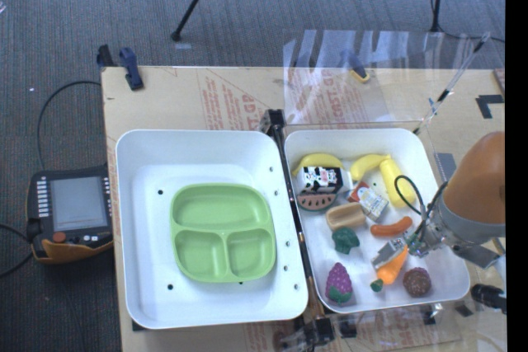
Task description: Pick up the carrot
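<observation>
Carrot [390, 268] is seen lying tilted in the right bin [440, 286], near its front edge, with the green top pointing toward the front and the orange body rising toward the right side. The gripper [410, 246] is lowered directly over the carrot's upper end, at the end of the grey arm [474, 202] reaching in from the right side of the bench; whether the claw is spread or closed, and whether anything is gripped, cannot be told. Just beside the carrot toward the front right corner a brown ball [417, 282] is placed, and a purple bunch of grapes [339, 283] is found at the front left. A sausage [390, 227] and broccoli [346, 240] are set just behind. A green divided plate [223, 232] is held in the left bin [148, 177].
</observation>
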`<state>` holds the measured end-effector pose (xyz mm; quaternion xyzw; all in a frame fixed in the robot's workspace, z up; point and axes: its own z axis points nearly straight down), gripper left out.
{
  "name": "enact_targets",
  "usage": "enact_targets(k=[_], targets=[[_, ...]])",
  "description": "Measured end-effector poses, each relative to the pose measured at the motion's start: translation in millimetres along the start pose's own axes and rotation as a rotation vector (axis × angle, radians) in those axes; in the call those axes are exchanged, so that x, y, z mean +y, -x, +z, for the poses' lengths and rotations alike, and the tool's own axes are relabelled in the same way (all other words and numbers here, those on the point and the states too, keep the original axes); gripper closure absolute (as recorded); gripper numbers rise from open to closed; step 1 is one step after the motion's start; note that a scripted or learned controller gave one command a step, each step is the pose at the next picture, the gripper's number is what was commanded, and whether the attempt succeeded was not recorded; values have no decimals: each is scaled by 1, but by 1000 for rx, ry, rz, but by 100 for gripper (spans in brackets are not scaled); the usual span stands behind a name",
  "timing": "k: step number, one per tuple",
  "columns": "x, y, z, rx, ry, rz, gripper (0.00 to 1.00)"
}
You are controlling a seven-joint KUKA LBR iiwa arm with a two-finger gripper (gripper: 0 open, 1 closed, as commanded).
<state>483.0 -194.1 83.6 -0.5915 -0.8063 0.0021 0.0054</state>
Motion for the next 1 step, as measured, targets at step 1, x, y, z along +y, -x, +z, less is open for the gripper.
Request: enact_targets(k=[1], targets=[[2,1,-12,0,8,11,100]])
